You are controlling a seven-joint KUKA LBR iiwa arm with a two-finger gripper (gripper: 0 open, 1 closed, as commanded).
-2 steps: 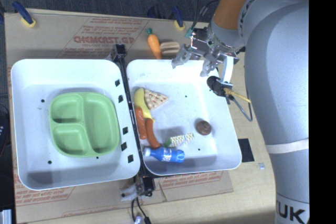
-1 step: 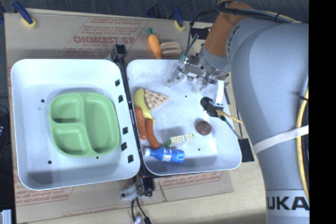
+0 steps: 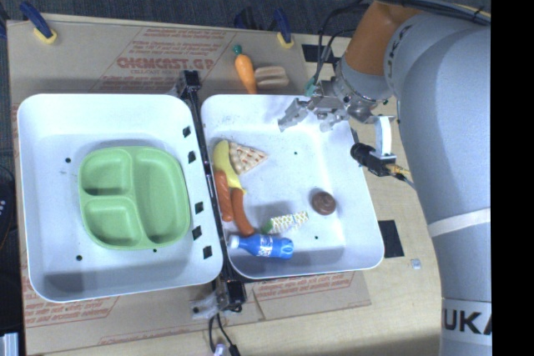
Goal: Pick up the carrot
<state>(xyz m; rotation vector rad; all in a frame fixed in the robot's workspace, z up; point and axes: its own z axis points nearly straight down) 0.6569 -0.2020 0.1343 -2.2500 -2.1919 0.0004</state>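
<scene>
Arm [image 3: 442,137] comes in from the right and takes up most of that side. Surface [image 3: 167,54] carries two white bins. Left bin [image 3: 50,121] holds a green tray [image 3: 133,196]. Right bin [image 3: 350,213] holds a banana [image 3: 223,158], a waffle wedge [image 3: 248,155], a sausage [image 3: 234,203], a blue bottle [image 3: 263,246], a small corn-like piece [image 3: 289,220] and a brown round thing [image 3: 323,202].

Hand [image 3: 304,114] hangs over the right bin's upper rim. Its fingers look spread, with nothing between them.

Carrot [image 3: 244,72] lies outside both bins, on the surface just behind the right bin's back rim, just beside a tan bun-like block [image 3: 270,77]. Its long axis runs roughly away from the camera with a slight slant; the green top is at the far end and the orange tip points toward the bin.

Step, as I judge it: approach, grasp not started. The hand is near the carrot but to its right. The next move calls for shifting left and back past the rim, turning the fingers across the carrot's long axis, then lowering. Risks: clipping the rim or the block.
</scene>
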